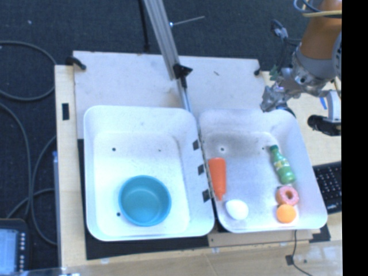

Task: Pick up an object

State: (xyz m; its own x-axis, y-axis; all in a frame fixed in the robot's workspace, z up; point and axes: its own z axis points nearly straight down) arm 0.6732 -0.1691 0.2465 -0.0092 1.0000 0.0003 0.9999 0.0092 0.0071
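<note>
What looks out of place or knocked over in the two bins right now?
Nothing stands out. The blue bowl sits upright in the left bin. The carrot, egg, green bottle, donut and orange lie apart in the right bin. No spills.

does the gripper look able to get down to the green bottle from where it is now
Probably yes: the gripper hovers over the right bin's far rim, and the green bottle lies apart from the donut, uncovered.

Light is bright and even from above; the white bins (144, 125) read slightly washed out, the dark floor (34, 16) underexposed. Shadows are soft and short under the tabletop (121, 73) edges. Overall focus is soft, with a bluish cast and low resolution.
</note>
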